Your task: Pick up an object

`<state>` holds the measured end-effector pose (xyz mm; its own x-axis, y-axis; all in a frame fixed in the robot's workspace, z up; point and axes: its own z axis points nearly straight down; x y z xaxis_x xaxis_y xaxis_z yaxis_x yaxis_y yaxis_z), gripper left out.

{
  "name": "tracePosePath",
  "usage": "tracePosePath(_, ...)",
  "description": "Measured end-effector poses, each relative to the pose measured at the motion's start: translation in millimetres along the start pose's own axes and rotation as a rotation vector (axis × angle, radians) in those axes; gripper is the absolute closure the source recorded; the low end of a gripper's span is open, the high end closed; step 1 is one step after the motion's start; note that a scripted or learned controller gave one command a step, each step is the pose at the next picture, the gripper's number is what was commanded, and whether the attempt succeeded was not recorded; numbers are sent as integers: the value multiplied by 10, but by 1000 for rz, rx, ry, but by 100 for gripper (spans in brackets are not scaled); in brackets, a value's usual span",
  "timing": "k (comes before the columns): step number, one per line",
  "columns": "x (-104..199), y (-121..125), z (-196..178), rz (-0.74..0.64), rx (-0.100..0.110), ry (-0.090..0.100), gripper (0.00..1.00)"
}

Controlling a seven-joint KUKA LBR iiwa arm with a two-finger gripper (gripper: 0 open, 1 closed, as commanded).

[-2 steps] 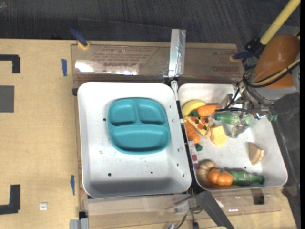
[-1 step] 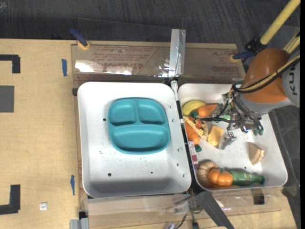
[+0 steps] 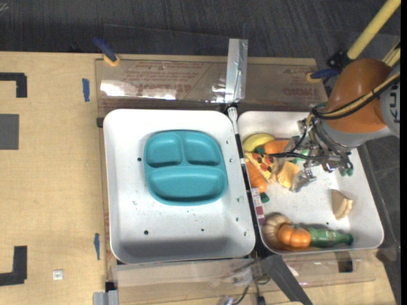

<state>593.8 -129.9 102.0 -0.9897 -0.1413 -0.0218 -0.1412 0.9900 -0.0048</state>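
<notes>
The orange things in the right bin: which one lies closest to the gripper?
The orange piece beside the yellow fruit, just left of the gripper. The small pumpkin sits far off at the bin's front edge.

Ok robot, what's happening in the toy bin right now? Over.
Gripper low in the right bin, over the toy food pile. Nothing seen in it. Teal tray sits in the left bin. Orange pumpkin and green bottle lie nearby.

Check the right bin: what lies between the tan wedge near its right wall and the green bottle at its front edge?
Bare white bin floor in the camera view. The tan wedge and the green bottle sit apart, nothing between them.
</notes>
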Motion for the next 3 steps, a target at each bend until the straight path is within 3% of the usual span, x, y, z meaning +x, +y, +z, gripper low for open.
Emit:
tracePosePath(1, -437, 581, -1015, 80, -4, 7, 100)
tracePosePath(2, 629, 805, -851, 179, -3, 18, 100)
tracePosePath(3, 627, 805, -852, 179, -3, 18, 0)
